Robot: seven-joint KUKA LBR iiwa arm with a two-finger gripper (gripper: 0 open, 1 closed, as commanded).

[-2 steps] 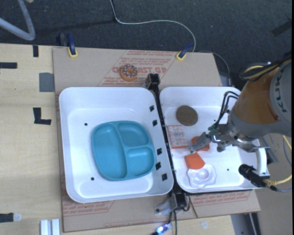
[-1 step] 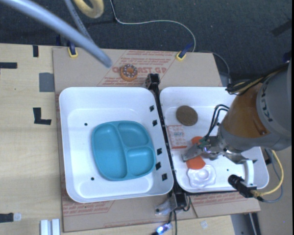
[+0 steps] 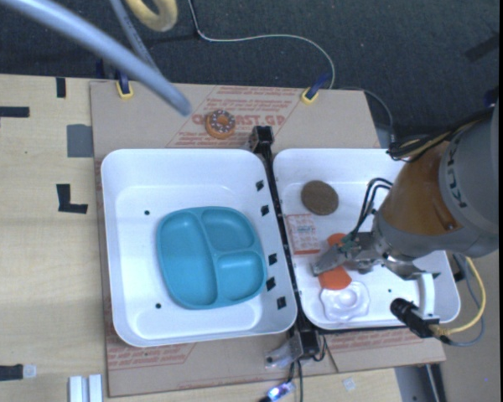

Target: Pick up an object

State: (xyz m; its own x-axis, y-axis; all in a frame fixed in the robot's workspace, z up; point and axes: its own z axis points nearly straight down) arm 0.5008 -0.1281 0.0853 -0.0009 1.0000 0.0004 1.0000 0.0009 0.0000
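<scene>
Low in the right white bin [image 3: 419,170], the tool [image 3: 335,256] sits over a small orange round object [image 3: 339,276], likely lined up to grasp it; whether its fingers are apart I cannot tell. A brown disc [image 3: 319,197] lies farther back.

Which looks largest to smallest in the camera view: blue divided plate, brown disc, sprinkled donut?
1. Blue divided plate, by far the largest.
2. Brown disc in the right bin.
3. Sprinkled donut on the cardboard, only slightly smaller than the disc; that pair is close.
</scene>
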